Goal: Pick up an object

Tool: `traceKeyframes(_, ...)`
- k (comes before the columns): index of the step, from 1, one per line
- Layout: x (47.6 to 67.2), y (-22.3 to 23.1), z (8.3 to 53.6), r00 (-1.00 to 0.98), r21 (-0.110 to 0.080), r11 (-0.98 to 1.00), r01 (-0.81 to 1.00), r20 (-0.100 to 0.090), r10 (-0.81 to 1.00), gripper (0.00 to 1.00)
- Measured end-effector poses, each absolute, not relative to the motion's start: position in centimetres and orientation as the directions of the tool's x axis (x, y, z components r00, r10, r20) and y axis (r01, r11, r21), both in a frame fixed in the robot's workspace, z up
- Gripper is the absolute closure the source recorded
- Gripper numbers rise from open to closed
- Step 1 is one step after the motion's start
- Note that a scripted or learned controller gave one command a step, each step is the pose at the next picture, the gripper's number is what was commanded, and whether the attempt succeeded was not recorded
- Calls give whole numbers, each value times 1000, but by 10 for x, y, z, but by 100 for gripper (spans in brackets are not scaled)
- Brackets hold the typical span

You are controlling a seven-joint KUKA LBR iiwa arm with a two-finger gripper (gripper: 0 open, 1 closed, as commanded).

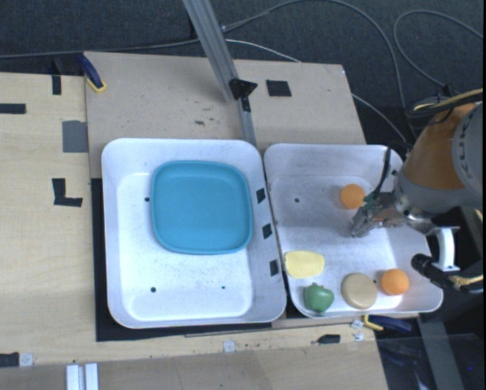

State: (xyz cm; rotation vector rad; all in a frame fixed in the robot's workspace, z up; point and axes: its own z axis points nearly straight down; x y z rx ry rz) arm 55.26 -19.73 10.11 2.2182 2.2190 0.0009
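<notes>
Gripper (362, 223) is low in the right bin (308, 165), just below the orange ball (352, 196); can't tell its finger state.

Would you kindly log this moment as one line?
tool low in right bin | beside orange ball | nothing seen held | blue plate in left bin

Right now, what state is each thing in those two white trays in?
blue plate: flat in left bin
orange ball: loose, beside end effector
second orange ball: resting near right bin front edge
yellow piece: lying flat
green piece: resting
beige piece: resting
</notes>
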Motion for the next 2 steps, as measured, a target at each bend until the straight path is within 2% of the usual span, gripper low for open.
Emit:
traceKeyframes(1, 556, -198, 143, -1, 3, 1, 1000, -1, 1000, 100)
traceKeyframes(2, 556, -193, 204, -1, 5, 1, 1000, -1, 1000, 100)
